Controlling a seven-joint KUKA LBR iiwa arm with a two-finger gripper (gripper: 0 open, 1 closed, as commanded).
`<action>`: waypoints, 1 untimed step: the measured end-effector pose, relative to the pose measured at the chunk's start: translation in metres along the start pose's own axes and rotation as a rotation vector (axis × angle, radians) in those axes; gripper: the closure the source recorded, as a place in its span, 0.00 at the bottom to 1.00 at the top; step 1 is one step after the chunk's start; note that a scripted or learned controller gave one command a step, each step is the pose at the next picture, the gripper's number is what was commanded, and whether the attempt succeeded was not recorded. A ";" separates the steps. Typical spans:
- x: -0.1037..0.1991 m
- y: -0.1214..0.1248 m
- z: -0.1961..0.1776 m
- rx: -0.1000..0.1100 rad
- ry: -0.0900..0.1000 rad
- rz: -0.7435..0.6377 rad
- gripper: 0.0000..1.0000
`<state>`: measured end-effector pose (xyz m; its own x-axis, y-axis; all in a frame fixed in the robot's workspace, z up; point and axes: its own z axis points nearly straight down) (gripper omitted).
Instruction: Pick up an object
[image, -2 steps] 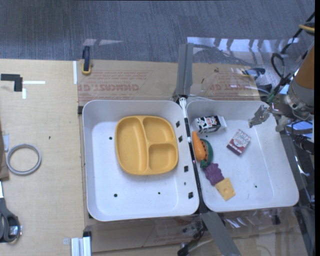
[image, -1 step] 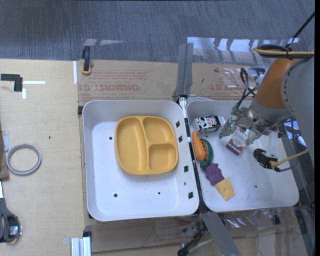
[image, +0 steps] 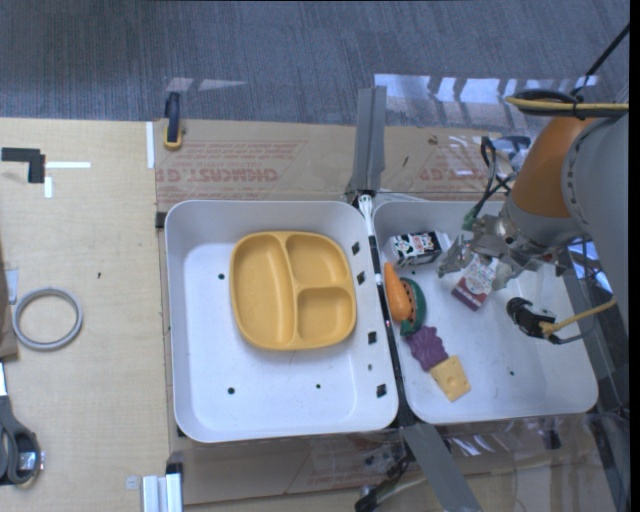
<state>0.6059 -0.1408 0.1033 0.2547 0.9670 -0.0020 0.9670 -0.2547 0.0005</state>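
My gripper (image: 482, 262) is low in the right bin (image: 560, 385), near its back middle. Directly under it is a small red and white packet (image: 472, 287), tilted, partly hidden by the gripper. Whether the packet is gripped or simply lying on the bin floor is unclear. Left of the gripper lies a black and white packet (image: 415, 245). Along the bin's left wall are an orange and green toy food (image: 403, 298), a purple grape bunch (image: 428, 347) and a yellow cheese wedge (image: 451, 379).
The left bin (image: 200, 390) holds a yellow divided plate (image: 293, 290). A metal divider (image: 368, 150) rises between the bins at the back. On the bench at the left lie a grey ring (image: 45, 318) and scissors (image: 15, 450).
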 end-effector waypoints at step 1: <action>-0.021 -0.026 0.012 0.002 0.001 -0.177 0.00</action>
<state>0.5758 -0.1541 0.0917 0.0809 0.9967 -0.0006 0.9967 -0.0809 -0.0018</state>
